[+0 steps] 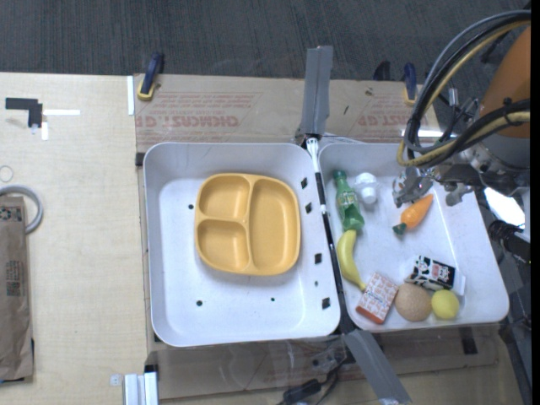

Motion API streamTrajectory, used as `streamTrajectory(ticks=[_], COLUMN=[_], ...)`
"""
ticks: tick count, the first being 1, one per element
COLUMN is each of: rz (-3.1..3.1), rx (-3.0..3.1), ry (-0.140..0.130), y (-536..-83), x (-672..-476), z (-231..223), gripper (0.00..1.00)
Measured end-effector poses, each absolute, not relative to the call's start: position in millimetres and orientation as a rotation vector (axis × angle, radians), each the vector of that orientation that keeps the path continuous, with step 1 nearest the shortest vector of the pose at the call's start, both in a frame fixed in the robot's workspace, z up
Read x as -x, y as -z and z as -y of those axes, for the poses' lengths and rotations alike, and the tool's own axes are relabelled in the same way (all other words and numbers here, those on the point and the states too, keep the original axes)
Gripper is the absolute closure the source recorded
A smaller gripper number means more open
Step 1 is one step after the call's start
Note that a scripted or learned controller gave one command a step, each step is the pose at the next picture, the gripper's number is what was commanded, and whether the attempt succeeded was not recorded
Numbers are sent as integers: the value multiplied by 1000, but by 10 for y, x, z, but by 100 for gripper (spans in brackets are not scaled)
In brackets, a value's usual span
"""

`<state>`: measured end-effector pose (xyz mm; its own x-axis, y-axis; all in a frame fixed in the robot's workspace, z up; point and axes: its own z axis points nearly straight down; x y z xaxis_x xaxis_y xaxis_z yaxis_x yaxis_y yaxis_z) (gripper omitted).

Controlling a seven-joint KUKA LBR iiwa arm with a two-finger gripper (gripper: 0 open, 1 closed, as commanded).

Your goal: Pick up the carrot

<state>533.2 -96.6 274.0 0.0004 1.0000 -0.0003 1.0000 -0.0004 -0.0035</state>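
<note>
from above: the carrot (413,213) lies in the right bin (481,306), near its far end, right of the green bottle (346,201). the tool (411,189) sits touching its upper tip; i cannot tell its state. the lift looks not yet done.

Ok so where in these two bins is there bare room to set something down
Left bin: bare floor rings the yellow plate, widest below it. Right bin: an open patch between the banana, the carrot and the milk carton. Its left wall and bottom edge are crowded, and the gripper hangs by the carrot.
</note>
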Motion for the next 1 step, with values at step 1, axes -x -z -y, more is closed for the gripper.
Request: streamTrajectory(ticks=[1], rz=[2122], rx=[2315], ry=[-5], y=[-1792], x=[-5432], z=[1570], gripper=[0])
